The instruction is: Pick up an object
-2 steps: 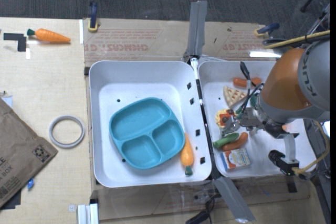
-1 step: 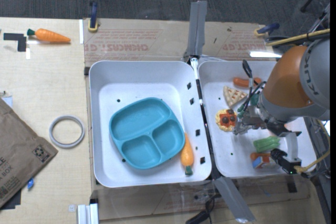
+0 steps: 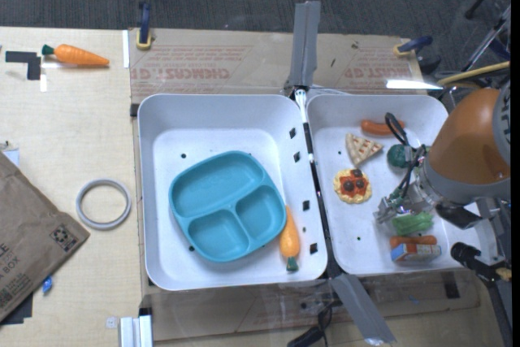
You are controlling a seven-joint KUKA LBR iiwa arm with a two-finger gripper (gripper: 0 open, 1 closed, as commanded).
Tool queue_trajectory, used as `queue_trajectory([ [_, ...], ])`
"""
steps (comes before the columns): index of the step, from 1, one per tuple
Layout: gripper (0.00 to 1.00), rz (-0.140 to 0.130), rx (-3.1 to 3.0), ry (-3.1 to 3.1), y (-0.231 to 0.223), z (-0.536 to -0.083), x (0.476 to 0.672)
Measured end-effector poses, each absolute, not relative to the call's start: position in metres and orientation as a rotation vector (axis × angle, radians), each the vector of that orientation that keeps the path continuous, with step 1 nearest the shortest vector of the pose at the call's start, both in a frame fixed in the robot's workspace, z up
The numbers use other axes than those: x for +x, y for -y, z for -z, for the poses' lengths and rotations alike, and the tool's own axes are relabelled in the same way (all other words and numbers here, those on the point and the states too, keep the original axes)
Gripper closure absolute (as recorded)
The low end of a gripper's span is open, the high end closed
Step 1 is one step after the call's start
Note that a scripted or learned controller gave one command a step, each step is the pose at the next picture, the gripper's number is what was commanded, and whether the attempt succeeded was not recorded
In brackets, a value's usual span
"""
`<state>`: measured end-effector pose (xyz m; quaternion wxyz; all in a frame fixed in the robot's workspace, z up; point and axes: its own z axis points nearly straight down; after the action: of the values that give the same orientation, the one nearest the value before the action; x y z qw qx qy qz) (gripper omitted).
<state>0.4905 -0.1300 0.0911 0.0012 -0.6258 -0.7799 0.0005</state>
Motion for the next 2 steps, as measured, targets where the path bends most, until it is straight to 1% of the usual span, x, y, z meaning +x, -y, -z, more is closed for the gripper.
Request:
queue_trajectory([
  [1,1.0,-0.001,-2.207,2.235,0.1004,-0.1297,0.482],
  [2,0.0,-0.002,-2.208,2.234,0.1006,-0.1298,0.4819],
])
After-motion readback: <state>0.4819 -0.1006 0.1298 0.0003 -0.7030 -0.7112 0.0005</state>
